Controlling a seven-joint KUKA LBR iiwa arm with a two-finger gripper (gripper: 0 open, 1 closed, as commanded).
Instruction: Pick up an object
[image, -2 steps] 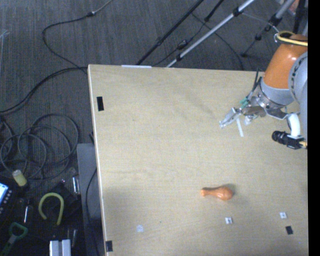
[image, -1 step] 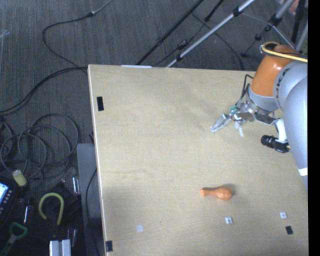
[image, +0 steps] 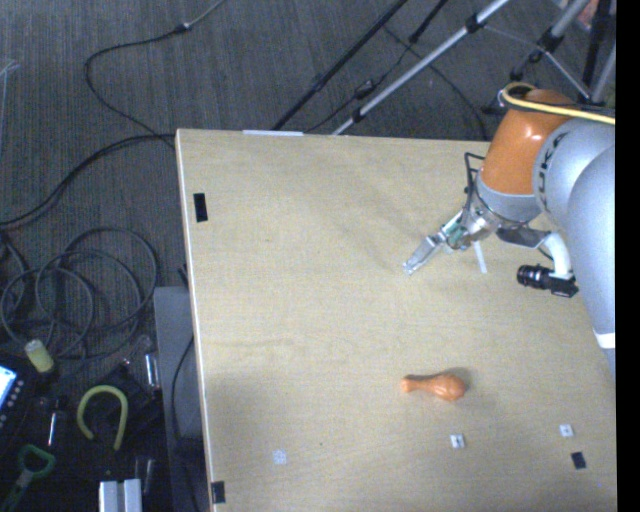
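While we look down at a slant, we find the orange object (image: 434, 385) lying on its side on the pale wooden surface (image: 300, 300), toward the lower right. It is shaped like a small gourd or pin, with a narrow neck pointing left and a rounder bulb to the right. It lies alone, well apart from the pincer (image: 445, 252), which hangs above and a little to the right of it. We see the two thin fingers spread apart, one reaching out to the left and the other pointing down, with nothing between them. Behind the pincer the arm (image: 570, 190) comes in from the right, grey with its orange band. We can read no writing or brand anywhere; a few small black and white markers (image: 200, 207) dot the surface, too small to make out. Off its left edge, black cables (image: 80, 290) coil on the dark carpet, near a green hook-shaped item (image: 103, 410).
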